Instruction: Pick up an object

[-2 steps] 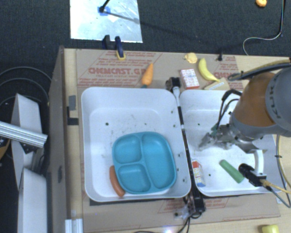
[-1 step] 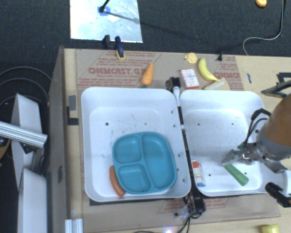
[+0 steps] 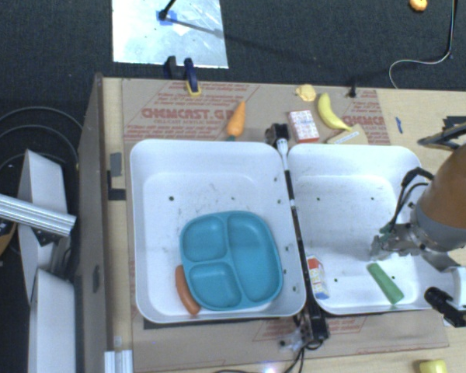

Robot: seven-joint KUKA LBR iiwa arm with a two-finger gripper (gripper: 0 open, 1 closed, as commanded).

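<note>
Green and oblong, a small block (image 3: 385,282) lies flat on the floor of the right bin (image 3: 349,185), near its front right corner, slanting from upper left to lower right. Just above and beside its upper end sits the gripper (image 3: 392,243) — low over the bin floor, at the end of the grey arm with its orange band (image 3: 454,189) coming in from the right. Whether the gripper touches the block cannot be told.

At the right bin's front left corner a small white carton with red and blue print (image 3: 317,277) lies against the wall. The left bin (image 3: 210,162) holds a blue divided tray (image 3: 231,260), with an orange sausage-shaped toy (image 3: 186,290) just beside its lower left edge. Behind the bins — on the cardboard — lie a carrot (image 3: 235,120), a small printed box (image 3: 304,126) and a banana (image 3: 329,113).
</note>
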